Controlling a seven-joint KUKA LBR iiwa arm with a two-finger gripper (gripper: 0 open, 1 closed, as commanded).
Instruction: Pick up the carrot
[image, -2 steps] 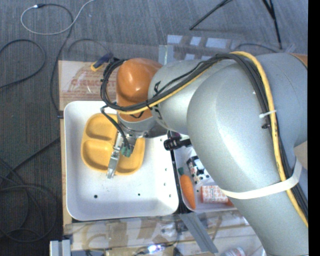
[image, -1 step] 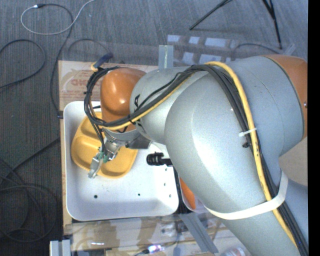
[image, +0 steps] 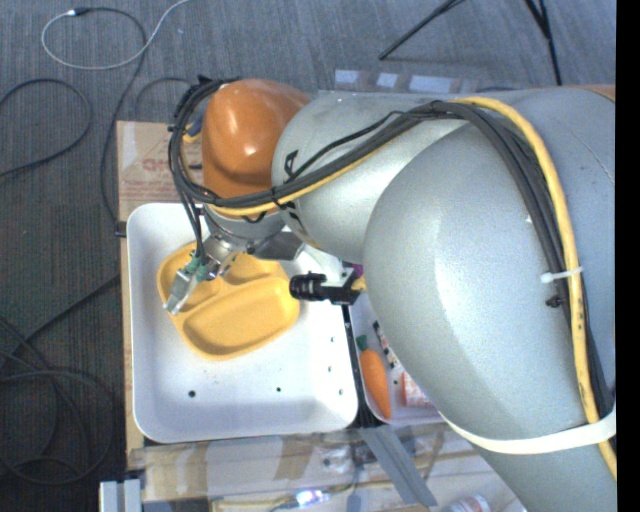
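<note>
Seeing: gripper (image: 183, 292) over yellow bowl (image: 240, 315), left-centre — I can't tell its opening.
Risk: carrot (image: 375, 380) sits lower-centre — a grab here misses.

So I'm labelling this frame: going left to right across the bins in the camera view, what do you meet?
White bin's left wall → pincer → yellow bowl-like dish → carrot, in the right bin beside the arm.

Faint red print on cardboard (image: 150, 165), seemingly unreadable
</note>
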